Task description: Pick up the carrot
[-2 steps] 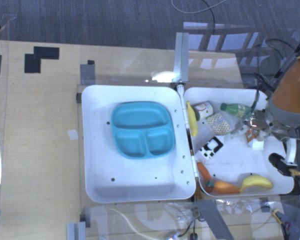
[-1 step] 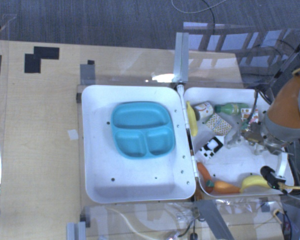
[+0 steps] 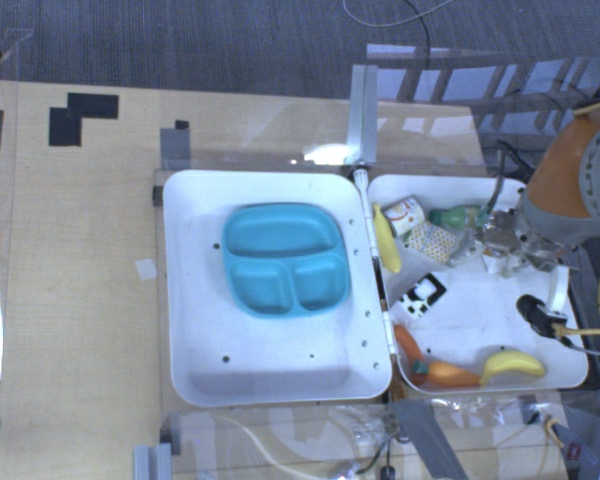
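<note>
The orange carrot (image 3: 450,374) lies along the front wall of the right bin (image 3: 480,308), near its front left corner. A darker red-orange piece (image 3: 408,344) touches its left end. My gripper (image 3: 502,246) hangs over the back right part of the same bin, well behind and to the right of the carrot and apart from it. The grey arm with its orange band (image 3: 560,173) reaches in from the right. Nothing shows in the gripper.
A yellow banana (image 3: 511,365) lies just right of the carrot. A second yellow fruit (image 3: 385,238) rests along the bin's left wall. A small carton (image 3: 405,213), a green bottle (image 3: 455,216), a patterned packet (image 3: 435,240) and a black-and-white box (image 3: 420,296) are nearby. A blue divided plate (image 3: 285,258) sits in the left bin.
</note>
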